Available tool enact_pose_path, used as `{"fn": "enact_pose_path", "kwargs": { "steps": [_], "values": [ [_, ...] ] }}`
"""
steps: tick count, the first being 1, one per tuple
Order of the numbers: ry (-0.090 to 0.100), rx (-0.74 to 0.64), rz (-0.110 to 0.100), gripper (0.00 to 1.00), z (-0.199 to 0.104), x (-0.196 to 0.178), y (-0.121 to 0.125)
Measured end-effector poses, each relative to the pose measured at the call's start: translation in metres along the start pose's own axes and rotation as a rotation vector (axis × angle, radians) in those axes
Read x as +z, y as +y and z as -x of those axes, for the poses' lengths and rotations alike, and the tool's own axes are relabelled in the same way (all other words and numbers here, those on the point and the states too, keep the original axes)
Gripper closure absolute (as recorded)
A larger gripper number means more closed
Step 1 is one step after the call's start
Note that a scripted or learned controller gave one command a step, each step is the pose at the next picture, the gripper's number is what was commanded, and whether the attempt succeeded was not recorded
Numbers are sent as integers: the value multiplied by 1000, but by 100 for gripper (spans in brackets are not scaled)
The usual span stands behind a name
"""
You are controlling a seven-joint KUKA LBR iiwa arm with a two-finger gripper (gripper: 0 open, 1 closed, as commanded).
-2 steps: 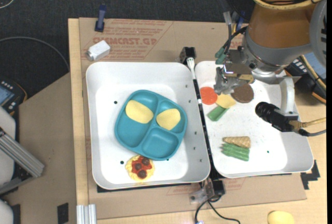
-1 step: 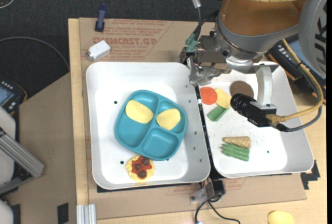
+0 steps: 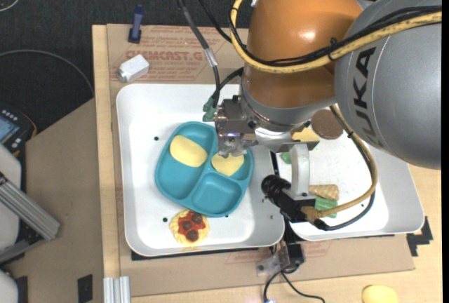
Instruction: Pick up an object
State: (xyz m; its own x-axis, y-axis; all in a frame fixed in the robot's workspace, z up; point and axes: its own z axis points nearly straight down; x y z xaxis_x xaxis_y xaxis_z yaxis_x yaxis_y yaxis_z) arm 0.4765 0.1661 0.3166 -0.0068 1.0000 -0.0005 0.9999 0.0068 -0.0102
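A grey robot arm with a bulbous orange band (image 3: 303, 21) above its wrist reaches in from the right and hangs over the seam between two shallow white bins on a cardboard-topped bench. Its gripper (image 3: 230, 142) points down at the right-hand part of a blue divided plate (image 3: 200, 191) lying in the left bin (image 3: 137, 154); whether the gripper is spread or closed cannot be told from this angle, as the wrist hides most of it, and nothing can be seen held. The plate carries two pale yellow pieces: a rounded one (image 3: 188, 151) in its upper left compartment and a smaller one (image 3: 227, 165) in the right compartment, just below the gripper tip. In front of the plate, on the bin floor near the front rim, rests a small toy pizza (image 3: 189, 226) with red topping. The right bin (image 3: 393, 214) holds a toy ice-cream cone (image 3: 324, 191) beside something green (image 3: 327, 206), with a brown round item (image 3: 327, 124) partly tucked behind the arm farther back. Black and yellow cables loop around the wrist and trail down between the bins. Behind the left bin, on the cardboard, sit a small white block (image 3: 133, 69) and a blue item (image 3: 136, 23).
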Motion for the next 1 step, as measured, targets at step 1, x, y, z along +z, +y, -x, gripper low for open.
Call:
{"fn": "enact_pose_path", "kwargs": {
  "steps": [1],
  "values": [
    [11, 0, 30, 100, -60, -229, 11]
  ]
}}
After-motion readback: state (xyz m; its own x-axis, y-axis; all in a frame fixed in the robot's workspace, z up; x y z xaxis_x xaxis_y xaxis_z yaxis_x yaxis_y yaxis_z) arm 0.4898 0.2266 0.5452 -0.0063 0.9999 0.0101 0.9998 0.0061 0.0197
